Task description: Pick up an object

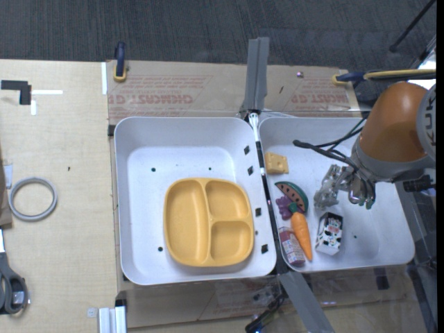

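In the right bin [388, 252] lie several toy foods: a yellow cheese block [277, 163], a watermelon slice [292, 194], purple grapes [284, 207], an orange carrot [301, 234], a dark red sausage [291, 248] and a black-and-white milk carton [329, 233]. My gripper [333, 188] hangs over the middle of this bin, just above and right of the watermelon slice and just above the carton. Nothing shows between its metal fingers. The orange band of the arm [394, 132] sits above it at the right.
The left bin [139, 186] holds a yellow divided plate [208, 222]. A grey divider bar [257, 75] runs between the bins at the back. On the bench to the left lie a grey tape ring [31, 198] and scissors [12, 291]. Black cables [326, 146] trail from the wrist.
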Robot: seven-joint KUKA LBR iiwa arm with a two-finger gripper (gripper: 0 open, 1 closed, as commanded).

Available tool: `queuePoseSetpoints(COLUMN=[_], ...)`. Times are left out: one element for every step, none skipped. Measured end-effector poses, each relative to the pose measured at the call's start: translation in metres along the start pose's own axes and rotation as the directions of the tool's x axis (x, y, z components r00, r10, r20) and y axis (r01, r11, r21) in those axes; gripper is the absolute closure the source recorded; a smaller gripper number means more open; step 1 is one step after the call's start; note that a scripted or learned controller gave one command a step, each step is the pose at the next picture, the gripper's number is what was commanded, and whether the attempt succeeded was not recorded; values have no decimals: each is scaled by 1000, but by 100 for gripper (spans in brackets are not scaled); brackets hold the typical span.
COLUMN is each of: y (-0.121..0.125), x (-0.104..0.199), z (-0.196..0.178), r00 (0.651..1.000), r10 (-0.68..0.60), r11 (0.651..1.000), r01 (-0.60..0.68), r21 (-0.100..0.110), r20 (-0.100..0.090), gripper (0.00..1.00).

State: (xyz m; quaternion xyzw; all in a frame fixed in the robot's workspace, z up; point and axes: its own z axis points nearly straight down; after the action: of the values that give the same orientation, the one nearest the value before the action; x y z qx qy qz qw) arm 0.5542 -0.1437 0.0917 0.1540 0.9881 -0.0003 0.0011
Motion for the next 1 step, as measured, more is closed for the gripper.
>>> queuePoseSetpoints(y=[0], x=[0], z=[0], r00=[1000], r10=[-1], r11=[1000], r01=[1], r21=[0], r20=[0], gripper=[0])
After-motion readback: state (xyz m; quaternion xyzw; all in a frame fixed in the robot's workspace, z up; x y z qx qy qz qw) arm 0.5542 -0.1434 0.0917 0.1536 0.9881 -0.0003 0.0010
